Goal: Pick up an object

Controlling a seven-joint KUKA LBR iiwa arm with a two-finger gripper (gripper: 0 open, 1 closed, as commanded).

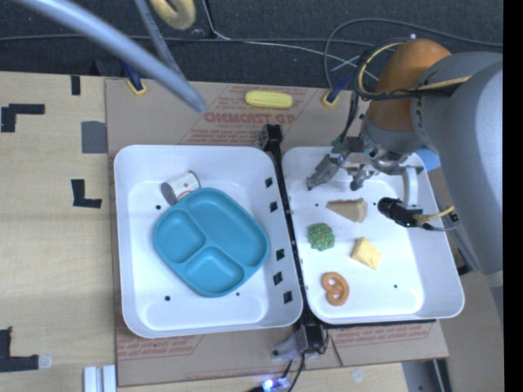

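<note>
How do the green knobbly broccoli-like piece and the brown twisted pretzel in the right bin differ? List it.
The green knobbly broccoli-like piece is green, rounded and lumpy; the brown twisted pretzel is orange-brown, looped with holes. The broccoli piece lies mid-bin, nearer the gripper; the pretzel lies nearer the front rim. Both are small and rest loose on the right white bin floor.

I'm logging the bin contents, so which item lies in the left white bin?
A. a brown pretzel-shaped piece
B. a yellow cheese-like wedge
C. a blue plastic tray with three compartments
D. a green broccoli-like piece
C: the blue plastic tray with three compartments rests in the left white bin, while the small food-like pieces lie in the right white bin.
</note>
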